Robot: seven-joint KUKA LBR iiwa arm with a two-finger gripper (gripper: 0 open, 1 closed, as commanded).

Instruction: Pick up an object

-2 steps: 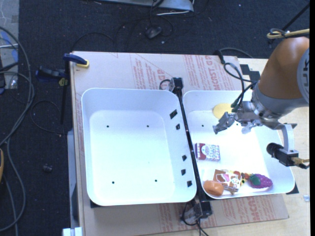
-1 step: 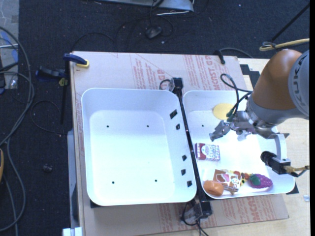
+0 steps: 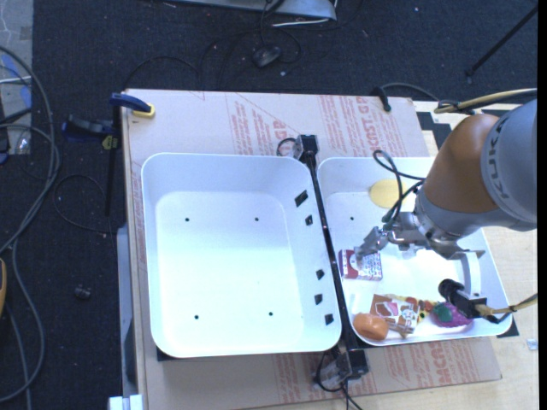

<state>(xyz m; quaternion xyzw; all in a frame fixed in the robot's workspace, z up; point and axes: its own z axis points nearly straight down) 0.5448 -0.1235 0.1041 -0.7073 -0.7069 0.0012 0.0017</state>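
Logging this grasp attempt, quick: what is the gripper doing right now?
Gripper: low in the right white bin, above the small red-and-white packet; open or shut cannot be told.

- Arm (image 3: 504, 169): smooth grey casing, rounded, bulky.
- Orange band (image 3: 457, 173) w/ glossy curved surface, just above wrist.
- Wrist section below band: grey metal, stepped.
- Black cable (image 3: 395, 171) loops off wrist side.
- Gripper (image 3: 373, 244): small metallic grey fingers at tip.
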